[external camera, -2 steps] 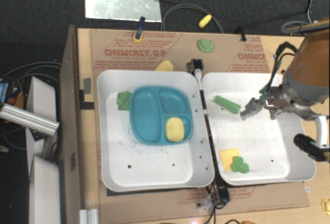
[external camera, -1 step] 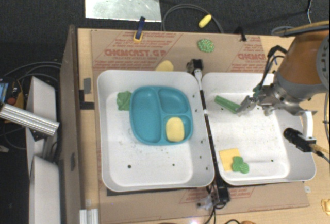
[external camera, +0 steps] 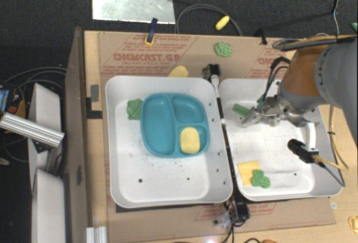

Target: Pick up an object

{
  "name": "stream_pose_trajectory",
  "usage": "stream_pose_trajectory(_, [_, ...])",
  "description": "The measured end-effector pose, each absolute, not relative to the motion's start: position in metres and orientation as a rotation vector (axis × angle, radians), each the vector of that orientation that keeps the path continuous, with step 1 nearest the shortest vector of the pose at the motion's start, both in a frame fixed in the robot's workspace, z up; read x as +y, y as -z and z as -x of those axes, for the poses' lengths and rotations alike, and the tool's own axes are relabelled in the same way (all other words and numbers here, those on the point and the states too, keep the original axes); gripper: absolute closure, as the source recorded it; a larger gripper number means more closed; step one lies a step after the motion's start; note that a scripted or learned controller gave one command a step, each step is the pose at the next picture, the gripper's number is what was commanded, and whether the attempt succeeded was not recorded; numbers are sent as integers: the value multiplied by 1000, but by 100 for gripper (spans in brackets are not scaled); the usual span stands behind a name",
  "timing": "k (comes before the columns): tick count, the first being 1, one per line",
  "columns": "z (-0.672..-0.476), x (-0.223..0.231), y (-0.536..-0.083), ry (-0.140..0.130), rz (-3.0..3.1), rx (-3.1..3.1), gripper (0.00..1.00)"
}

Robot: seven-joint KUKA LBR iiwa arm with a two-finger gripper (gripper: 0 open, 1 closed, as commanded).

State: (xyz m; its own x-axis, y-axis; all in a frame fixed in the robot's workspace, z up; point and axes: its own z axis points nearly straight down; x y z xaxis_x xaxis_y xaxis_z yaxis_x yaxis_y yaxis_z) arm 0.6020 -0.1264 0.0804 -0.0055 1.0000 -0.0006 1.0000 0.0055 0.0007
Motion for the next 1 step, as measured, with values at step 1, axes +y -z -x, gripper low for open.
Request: stream_pose_trajectory(1, [-672,-102,-86,-10,-2207,2226,0])
